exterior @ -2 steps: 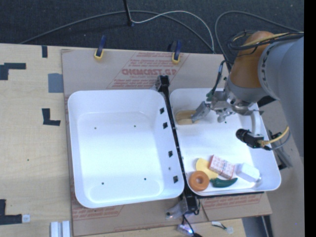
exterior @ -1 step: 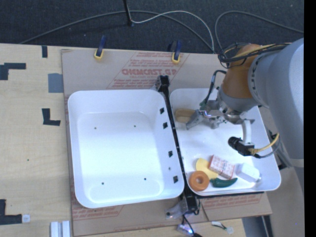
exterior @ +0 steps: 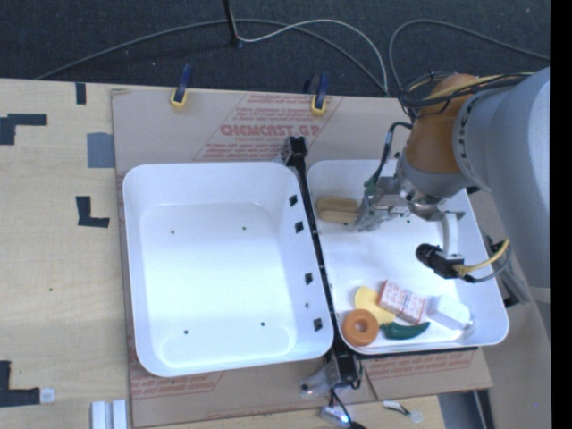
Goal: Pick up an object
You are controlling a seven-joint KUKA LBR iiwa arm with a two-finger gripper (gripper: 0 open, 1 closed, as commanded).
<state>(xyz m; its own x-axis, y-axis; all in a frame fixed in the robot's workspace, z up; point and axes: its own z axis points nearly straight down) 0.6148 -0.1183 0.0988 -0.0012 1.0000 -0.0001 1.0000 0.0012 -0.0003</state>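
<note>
Two shallow white plastic bins with rounded corners sit side by side on a sheet of brown cardboard, divided by a black strip with clips. Nearest the viewer, at about five o'clock, five small objects cluster in the near corner of the right bin [exterior: 483, 324]: one orange ring-shaped piece [exterior: 361, 327] with a matt surface; one yellow rounded piece [exterior: 369, 299] touching it at its far side; one small printed box [exterior: 402, 302] in red and white, its lettering too small to read; one smooth dark green curved piece [exterior: 404, 331] just beside the box; and one white slab-like piece [exterior: 450, 315] at the right of the group. The left bin [exterior: 134, 239], at about nine o'clock, has a smooth glossy floor.

Farther back in the right bin, one pale tan oblong block [exterior: 337, 210] lies against the divider. The gripper [exterior: 371, 217] is lowered just beside the block's right end; whether its fingers are spread or closed cannot be told, and nothing is visibly held between them. One black cylindrical fitting [exterior: 433, 257] hangs from the grey arm [exterior: 509, 141].

At twelve o'clock the cardboard [exterior: 223, 114] bears red print reading "CHEMCAST". Two clamps, each with a blue handle and yellow tip, grip its far edge: one clamp on the left [exterior: 181, 90] and one on the right [exterior: 318, 96].
</note>
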